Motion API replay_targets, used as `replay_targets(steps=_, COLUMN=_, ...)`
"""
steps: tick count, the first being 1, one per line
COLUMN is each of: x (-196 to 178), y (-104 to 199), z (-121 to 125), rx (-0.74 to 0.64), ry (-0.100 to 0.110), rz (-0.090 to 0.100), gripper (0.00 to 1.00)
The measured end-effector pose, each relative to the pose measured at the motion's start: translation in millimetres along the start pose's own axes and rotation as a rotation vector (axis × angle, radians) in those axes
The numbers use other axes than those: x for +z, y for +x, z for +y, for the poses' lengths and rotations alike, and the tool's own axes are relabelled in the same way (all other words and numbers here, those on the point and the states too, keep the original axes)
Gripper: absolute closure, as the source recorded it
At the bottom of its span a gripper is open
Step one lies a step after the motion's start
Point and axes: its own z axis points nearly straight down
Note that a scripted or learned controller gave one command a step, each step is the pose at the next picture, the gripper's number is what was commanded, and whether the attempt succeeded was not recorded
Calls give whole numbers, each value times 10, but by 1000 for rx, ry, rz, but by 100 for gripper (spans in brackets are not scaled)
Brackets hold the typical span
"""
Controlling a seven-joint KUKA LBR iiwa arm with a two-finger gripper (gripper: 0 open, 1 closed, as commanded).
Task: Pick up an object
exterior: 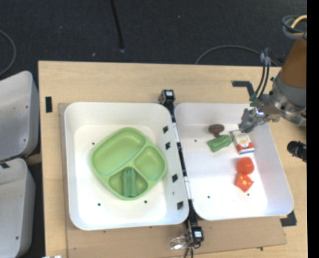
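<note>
From above, the gripper (248, 119) hung over the right bin (224, 203), just above a small red and white box (243, 143). I could not tell how its hand was set. A green block (219, 143) and a brown lump (216, 128) lay close by. Two red toys (245, 174) sat lower down. The left bin (81, 198) held a green plate (128, 162).

A green block (219, 143), brown lump (216, 128), red-white carton (243, 143) and two red pieces (245, 173) lie in the right bin (213, 198)
</note>
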Motion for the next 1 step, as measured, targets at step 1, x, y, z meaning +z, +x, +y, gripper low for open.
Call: replay_targets(steps=1, x=130, y=510, z=178, rx=-3, ry=5, rz=2, gripper=100)
